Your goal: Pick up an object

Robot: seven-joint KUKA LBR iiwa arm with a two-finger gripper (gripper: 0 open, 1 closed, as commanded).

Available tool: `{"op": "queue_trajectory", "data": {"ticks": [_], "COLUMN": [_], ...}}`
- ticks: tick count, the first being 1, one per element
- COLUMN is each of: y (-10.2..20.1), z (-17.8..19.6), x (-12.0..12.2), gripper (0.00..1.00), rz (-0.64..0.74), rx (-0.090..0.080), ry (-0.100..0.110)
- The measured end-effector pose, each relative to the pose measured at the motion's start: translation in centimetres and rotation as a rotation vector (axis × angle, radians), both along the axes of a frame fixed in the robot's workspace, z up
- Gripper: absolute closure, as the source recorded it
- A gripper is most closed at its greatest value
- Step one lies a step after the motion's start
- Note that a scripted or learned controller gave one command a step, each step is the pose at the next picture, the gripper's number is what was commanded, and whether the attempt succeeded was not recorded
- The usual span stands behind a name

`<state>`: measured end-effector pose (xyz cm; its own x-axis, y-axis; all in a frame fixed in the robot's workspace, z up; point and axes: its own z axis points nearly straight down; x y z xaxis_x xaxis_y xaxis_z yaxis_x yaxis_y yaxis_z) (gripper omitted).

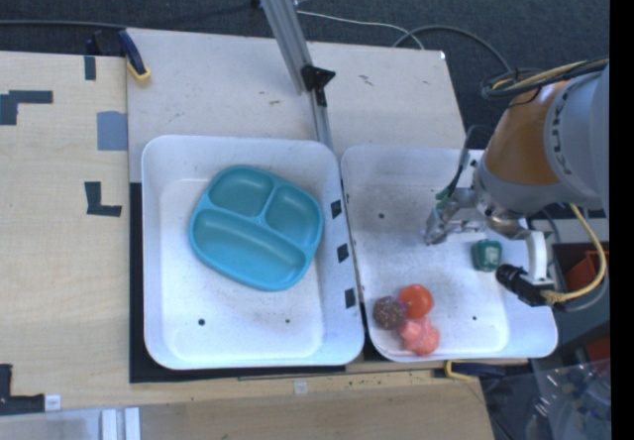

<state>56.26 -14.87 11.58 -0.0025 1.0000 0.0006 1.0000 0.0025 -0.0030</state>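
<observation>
Gripper (437,229) of mine hangs low in the right bin (396,170); its state I cannot tell. Toy fruits (408,317) lie nearer the front rim, seemingly apart from me.

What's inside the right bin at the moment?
In the right bin: a dark berry, a red tomato, a pink piece clustered near the front, plus a small green object. The gripper and arm cover part of the bin's right side.
</observation>
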Motion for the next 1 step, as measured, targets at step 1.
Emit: {"op": "queue_trajectory", "data": {"ticks": [1], "y": [0.68], "z": [4.41], "x": [0.02], "gripper": [1.0], "rz": [0.0], "rx": [-0.001], "ry": [-0.006]}}
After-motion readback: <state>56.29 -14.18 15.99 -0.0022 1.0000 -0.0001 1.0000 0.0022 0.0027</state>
